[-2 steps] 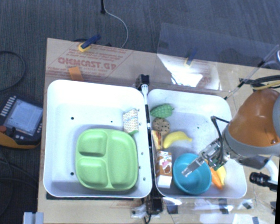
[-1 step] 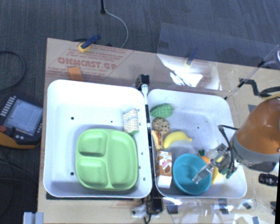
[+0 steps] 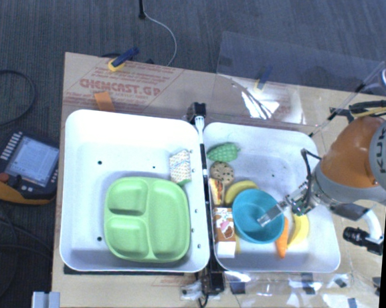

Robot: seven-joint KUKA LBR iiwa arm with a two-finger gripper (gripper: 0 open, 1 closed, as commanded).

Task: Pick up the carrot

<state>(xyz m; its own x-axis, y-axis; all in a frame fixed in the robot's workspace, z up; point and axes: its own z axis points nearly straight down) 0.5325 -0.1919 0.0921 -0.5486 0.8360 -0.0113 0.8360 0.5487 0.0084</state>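
We see the big green plate (image 3: 148,218) in the left bin (image 3: 87,141), with bare white floor along its edges. In the crowded right bin (image 3: 275,140), the gripper (image 3: 273,215) hangs over the blue bowl (image 3: 253,215); we cannot tell its jaws. The carrot (image 3: 282,243) lies squeezed between bowl and banana (image 3: 299,230), near the front wall.

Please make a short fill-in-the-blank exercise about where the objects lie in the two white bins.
1. The green divided plate lies in the ____ bin.
2. The carrot lies between the blue bowl and a ____.
3. The colour of the carrot is ____.
4. The gripper hangs over the ____ bin.

Missing words: left; banana; orange; right
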